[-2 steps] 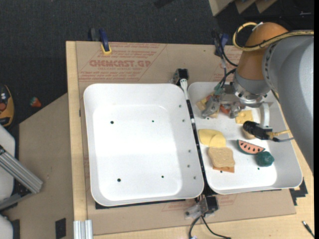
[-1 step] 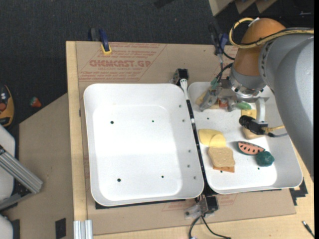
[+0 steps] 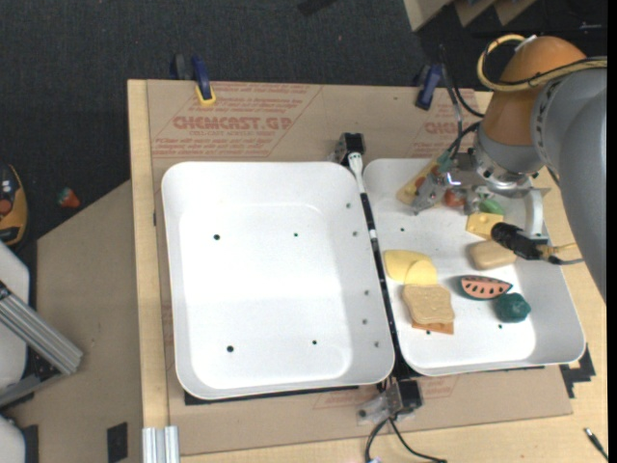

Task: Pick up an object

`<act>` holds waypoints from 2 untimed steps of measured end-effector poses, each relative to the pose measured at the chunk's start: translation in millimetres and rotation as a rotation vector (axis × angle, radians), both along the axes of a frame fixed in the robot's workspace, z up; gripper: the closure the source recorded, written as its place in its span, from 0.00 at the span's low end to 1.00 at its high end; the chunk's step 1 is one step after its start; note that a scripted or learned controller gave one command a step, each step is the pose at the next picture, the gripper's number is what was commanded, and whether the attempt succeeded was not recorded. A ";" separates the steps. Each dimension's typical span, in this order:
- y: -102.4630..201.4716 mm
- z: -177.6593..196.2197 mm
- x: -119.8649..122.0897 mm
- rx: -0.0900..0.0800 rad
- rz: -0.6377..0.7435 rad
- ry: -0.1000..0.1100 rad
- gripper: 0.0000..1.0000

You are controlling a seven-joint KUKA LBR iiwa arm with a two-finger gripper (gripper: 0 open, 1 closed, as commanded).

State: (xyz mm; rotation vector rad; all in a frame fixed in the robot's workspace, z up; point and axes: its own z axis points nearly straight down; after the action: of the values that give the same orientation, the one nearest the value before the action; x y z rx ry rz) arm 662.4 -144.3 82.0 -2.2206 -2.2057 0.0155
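Several toy foods in right bin (image 3: 549,340) | end effector (image 3: 451,183) low at far corner, near yellow piece (image 3: 417,186) | grip state: cannot tell | step: reaching | next: close, lift.

Bench on dark carpet (image 3: 87,27).
Brown board (image 3: 289,114) is clamped w/ blue clips (image 3: 202,77); metal rail (image 3: 39,331) seen at left.

Two bins side by side, left bin (image 3: 260,278) bare; toy foods (image 3: 453,278) in right bin (image 3: 540,345)
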 end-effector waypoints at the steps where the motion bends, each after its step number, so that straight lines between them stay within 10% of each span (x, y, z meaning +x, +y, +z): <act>1: -55.3 4.1 -12.1 0.005 0.005 -0.017 0.00; 2: -19.9 2.4 -94.6 0.002 0.005 -0.008 0.00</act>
State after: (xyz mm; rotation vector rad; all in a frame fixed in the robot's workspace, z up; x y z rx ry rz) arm 567.8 -164.2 84.4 -2.2176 -2.2141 0.0045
